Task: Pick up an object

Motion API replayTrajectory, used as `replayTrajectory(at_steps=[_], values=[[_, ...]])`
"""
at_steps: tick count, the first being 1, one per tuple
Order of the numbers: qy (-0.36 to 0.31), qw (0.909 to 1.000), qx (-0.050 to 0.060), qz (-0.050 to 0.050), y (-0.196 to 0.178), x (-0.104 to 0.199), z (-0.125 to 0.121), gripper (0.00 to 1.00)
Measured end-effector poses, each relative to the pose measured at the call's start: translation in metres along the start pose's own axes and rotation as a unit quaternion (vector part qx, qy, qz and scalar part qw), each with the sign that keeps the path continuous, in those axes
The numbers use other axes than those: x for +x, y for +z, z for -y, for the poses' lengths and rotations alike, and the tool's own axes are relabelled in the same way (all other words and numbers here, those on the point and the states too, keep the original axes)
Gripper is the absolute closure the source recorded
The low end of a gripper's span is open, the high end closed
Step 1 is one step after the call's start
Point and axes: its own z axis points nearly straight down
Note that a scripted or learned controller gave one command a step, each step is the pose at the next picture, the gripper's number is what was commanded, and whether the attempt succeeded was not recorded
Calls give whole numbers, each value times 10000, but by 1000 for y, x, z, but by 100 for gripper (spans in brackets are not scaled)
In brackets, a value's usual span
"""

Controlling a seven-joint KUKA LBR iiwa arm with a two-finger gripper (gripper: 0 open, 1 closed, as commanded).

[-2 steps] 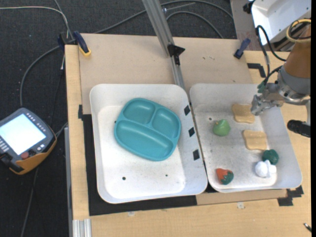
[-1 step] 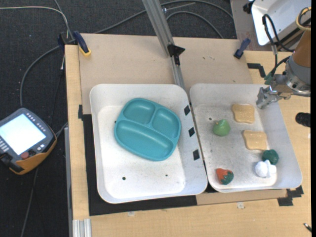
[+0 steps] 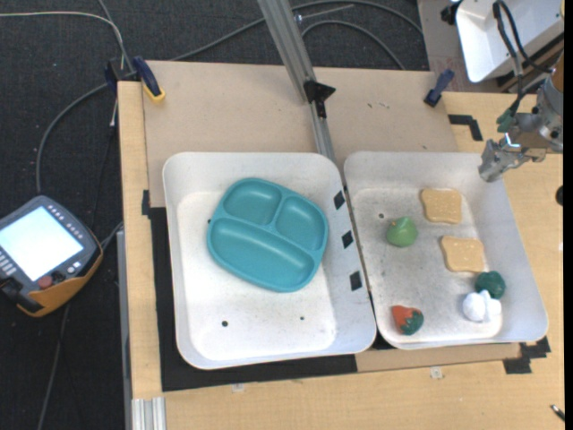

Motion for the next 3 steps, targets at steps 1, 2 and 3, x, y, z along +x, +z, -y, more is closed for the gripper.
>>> replayTrajectory(at_steps=[1,2,3], values=[[-20,10000,40,-21,10,49,-6,100],[-25,10000,37,-25,3,96,-10,100],[-29,10000,49,-27,13,156,-11,100]])
